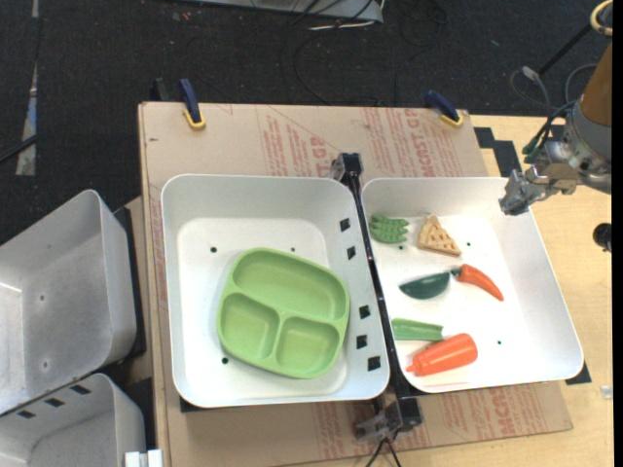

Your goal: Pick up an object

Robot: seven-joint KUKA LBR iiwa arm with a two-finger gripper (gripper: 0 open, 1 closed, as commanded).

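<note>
The right bin (545, 290) holds several toy foods: a green leafy piece (388, 229), a tan waffle-like wedge (439, 236), a dark green pod (425, 284), a small orange carrot (481, 280), a green bean (416, 330) and a large orange-red carrot (443, 354). My gripper (516, 197) hangs over that bin's far right rim, above and to the right of the wedge. It is small and dark against the bin, with nothing visibly between its fingers.
The left bin (195, 222) carries a light green divided tray (282, 311). A black divider with clamps (368, 280) runs between the bins. Yellow-handled clamps (193, 105) (446, 110) hold the board at the back. Grey tubs (58, 290) stand at the far left.
</note>
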